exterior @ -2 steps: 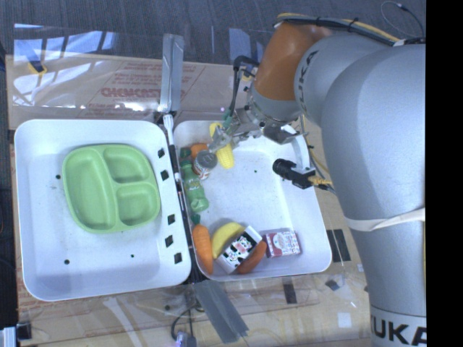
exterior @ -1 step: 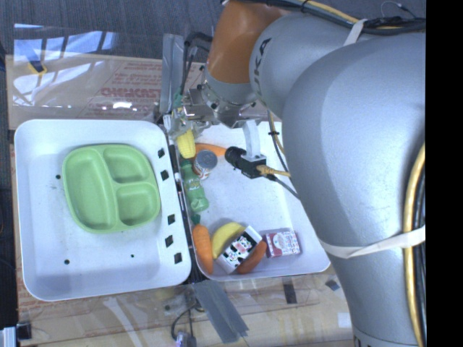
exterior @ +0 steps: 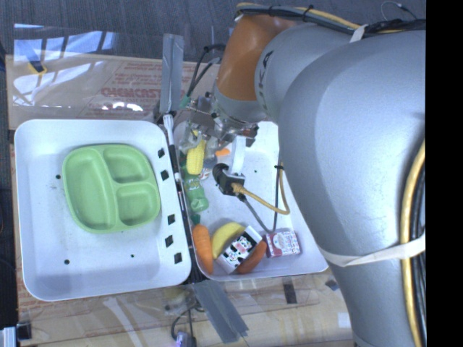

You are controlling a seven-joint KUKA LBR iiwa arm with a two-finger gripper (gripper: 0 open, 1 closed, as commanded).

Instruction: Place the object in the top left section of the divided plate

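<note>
- Left shallow white bin (exterior: 43,266): contains one pale green divided plastic plate (exterior: 110,188) with three sections, lying flat in the bin's upper middle. All three sections are bare.
- Right shallow white bin (exterior: 304,262): largely covered by the grey arm with its orange band (exterior: 242,56). Its contents lie crowded along the left wall and the near edge.
- Contents along the left wall: a yellow corn cob toy (exterior: 195,159) in the upper part, directly at the gripper; below it a green leafy toy piece (exterior: 194,195).
- Contents at the near edge: an orange carrot toy (exterior: 202,249) against the left wall, a yellow banana toy (exterior: 226,233) just beside it, a small black-and-white patterned carton (exterior: 239,250), a reddish-brown sausage-shaped piece (exterior: 252,260) touching that carton, and a small red-and-white carton (exterior: 283,243) to its right.
- Two-finger gripper (exterior: 205,142): lowered into the right bin over the corn cob. Whether the fingers are parted or clenched cannot be told; the wrist hardware hides them.
- Task object: the corn cob is the likeliest candidate; it lies in the right bin, well apart from the plate.
</note>
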